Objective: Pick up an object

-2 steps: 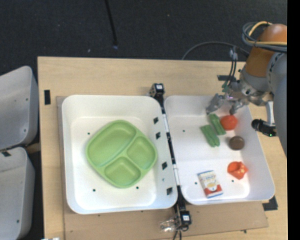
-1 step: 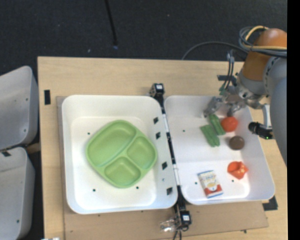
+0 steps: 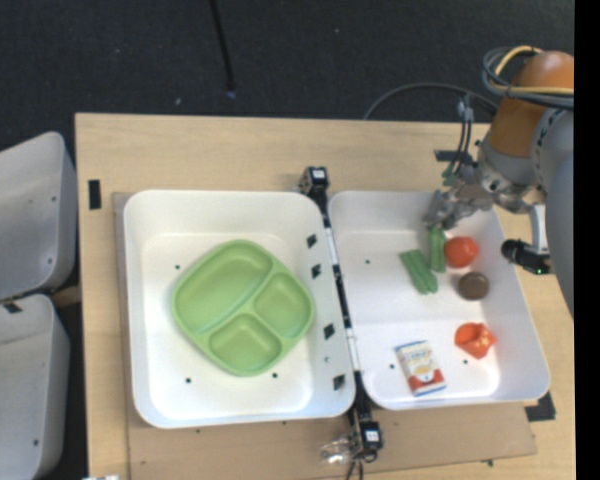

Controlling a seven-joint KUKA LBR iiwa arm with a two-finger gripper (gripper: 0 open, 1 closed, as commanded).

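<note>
We note the hand [image 3: 442,211] low over the right bin [image 3: 380,368], near the table's [image 3: 230,148] far right corner; its grip we cannot tell. Just under it lie two green pieces [image 3: 425,263], beside a red ball [image 3: 461,251]. Green divided plate [image 3: 242,308] sits in left bin [image 3: 150,388].

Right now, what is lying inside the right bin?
The right bin holds two green pieces, a red ball, a brown ball, an orange-red object and a small carton. The gripper covers the spot beneath it.
</note>
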